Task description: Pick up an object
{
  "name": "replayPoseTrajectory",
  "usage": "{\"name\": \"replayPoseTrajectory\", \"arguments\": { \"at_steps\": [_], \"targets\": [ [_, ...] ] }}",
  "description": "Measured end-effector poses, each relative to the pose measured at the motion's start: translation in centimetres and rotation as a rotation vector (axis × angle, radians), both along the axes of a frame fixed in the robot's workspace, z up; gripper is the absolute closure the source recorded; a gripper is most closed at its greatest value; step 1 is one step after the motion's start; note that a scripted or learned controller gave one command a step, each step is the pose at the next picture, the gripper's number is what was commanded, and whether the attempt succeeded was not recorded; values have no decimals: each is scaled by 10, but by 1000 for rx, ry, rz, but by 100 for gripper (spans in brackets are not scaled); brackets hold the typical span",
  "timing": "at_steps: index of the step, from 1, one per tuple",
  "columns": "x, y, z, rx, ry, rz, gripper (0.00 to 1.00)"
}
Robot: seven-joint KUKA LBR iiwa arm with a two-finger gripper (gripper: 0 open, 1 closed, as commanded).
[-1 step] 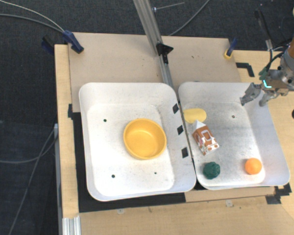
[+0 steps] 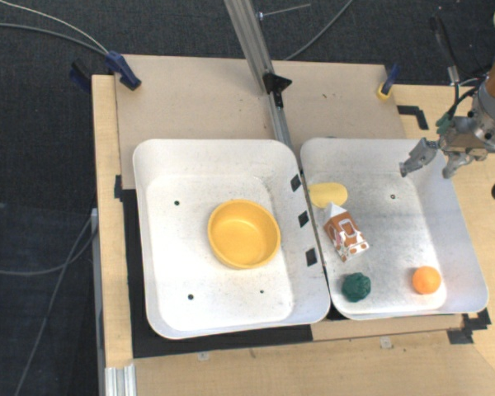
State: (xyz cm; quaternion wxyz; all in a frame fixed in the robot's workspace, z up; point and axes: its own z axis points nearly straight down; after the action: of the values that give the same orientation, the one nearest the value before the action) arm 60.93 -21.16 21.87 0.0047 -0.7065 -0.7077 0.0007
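1. Floor (image 2: pixel 41 221): dark carpet, lying left of and behind the counter.
2. Cables (image 2: pixel 33 19): thin, grey, trailing across the floor.
3. Counter (image 2: pixel 330 106): light wood, tan board on top.
4. Clamps: blue clamp (image 2: pixel 122 68) at rear left corner, yellow clamp (image 2: pixel 387 82) at rear right.
5. Pole (image 2: pixel 247 31): metal, slanting up from counter's rear.
6. Lighting: even, soft shadows.

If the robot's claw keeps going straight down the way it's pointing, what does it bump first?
Probably just the bare floor of the right bin. The open gripper hangs over its far right corner, with no toy beneath, though depth is hard to judge.
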Motion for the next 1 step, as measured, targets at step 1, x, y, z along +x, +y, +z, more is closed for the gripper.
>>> {"name": "replayPoseTrajectory", "arguments": {
  "at_steps": [1],
  "targets": [
    [-6, 1, -44, 1, 6, -3, 0]
  ]
}}
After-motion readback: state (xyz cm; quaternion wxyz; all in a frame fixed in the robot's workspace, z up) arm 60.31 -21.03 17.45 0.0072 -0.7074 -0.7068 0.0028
